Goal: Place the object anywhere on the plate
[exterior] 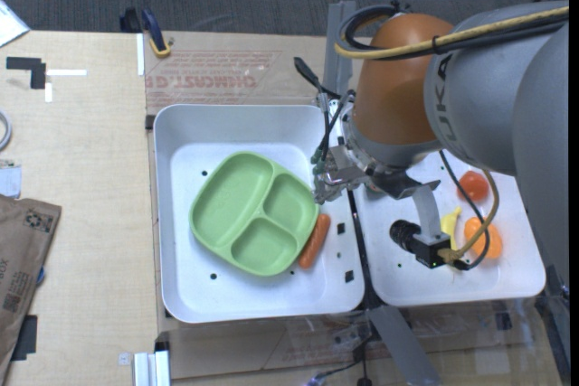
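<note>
Lying beside the green plate [251, 214], the carrot [313, 242] sits just below the tool [324, 183], whose state I cannot tell.

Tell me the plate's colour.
Light green, on the camera view: the plate has three compartments.

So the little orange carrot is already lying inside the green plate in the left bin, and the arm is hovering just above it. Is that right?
Not quite. In the camera view the carrot lies on the white floor of the left bin, beside the green plate at its right edge, not inside it. The rest stands: the plate sits in the left bin and the arm's gripper is just above the carrot.
</note>
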You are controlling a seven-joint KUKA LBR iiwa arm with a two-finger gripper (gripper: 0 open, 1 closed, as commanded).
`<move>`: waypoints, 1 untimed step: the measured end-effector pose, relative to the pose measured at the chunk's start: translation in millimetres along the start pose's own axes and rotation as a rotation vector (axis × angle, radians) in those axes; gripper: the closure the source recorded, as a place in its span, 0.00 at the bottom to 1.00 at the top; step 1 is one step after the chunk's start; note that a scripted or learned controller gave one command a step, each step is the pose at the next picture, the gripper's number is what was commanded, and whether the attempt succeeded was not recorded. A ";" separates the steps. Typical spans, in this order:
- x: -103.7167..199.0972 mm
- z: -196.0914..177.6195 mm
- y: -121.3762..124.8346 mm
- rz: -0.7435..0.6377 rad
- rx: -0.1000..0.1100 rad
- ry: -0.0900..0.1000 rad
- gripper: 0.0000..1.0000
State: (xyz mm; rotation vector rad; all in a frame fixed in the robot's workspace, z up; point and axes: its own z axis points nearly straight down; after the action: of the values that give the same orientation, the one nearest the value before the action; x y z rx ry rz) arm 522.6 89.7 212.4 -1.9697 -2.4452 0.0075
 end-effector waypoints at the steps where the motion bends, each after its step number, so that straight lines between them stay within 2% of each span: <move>1: 54.1 21.4 7.9 -0.074 0.002 0.000 1.00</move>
State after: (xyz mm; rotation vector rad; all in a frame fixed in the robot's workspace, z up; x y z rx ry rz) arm 518.7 144.2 190.8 -1.8771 -2.5156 0.0097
